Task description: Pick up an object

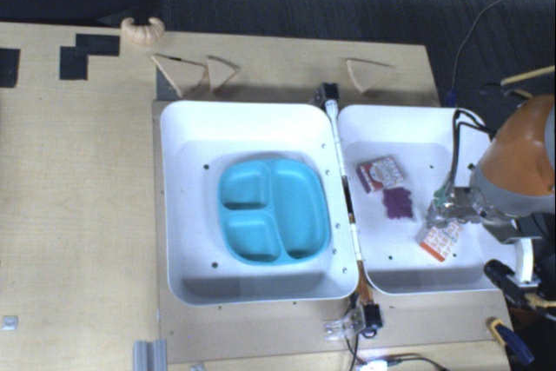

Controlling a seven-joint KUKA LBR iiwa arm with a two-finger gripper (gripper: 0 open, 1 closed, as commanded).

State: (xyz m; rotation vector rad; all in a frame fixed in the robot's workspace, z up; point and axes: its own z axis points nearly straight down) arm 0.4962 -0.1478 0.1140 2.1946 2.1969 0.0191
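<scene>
Left bin (187,187) has a blue divided tray (274,208) sitting in the middle. Right bin (382,130) holds a red-white packet (380,173), a purple piece (398,202) just below it, then an orange-white packet (440,241) right under the end effector (449,211); can't tell its state.

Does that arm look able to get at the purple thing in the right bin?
Probably yes. The purple thing lies flat and uncovered in the right bin, apart from the packets beside it, and the arm already hangs over that bin.
</scene>
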